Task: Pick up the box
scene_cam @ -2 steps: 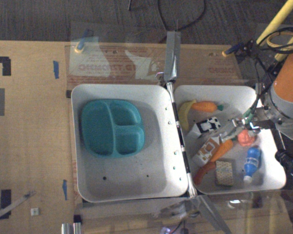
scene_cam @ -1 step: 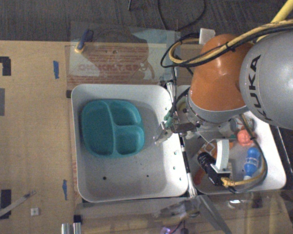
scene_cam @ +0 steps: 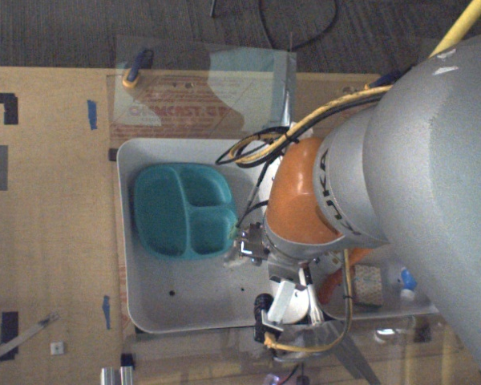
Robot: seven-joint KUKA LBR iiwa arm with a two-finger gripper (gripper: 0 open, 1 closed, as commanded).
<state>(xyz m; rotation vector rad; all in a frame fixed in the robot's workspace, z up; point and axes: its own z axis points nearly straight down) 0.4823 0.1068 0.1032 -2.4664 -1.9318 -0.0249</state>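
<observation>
We see the grey arm (scene_cam: 417, 159), smooth and rounded with a glossy orange band, covering most of the right side. Below that band the gripper (scene_cam: 247, 245) shows as a small metallic piece over the left bin (scene_cam: 144, 295), just beside the right edge of a teal plate (scene_cam: 184, 211). The wrist hides its working end, so we cannot tell whether it is spread or pressed together.

The plate looks like matte plastic. It has rounded corners and three compartments, and it lies flat in the upper part of the left bin. That bin is a shallow white tray with rounded corners, and its floor carries two small dark specks.

The box (scene_cam: 367, 285) lies in the right bin (scene_cam: 385, 311), well apart from the gripper on the far side of the wrist. It is small and tan with a fine speckled face, probably cardboard. The arm cuts off its upper part. Something orange (scene_cam: 334, 289) sits just beside its left edge, too hidden to name. A blurred white thing with a blue cap (scene_cam: 406, 283) lies near its right.

The bench (scene_cam: 48, 239) is tan, like cardboard, with short strips of blue tape (scene_cam: 91, 114).
</observation>
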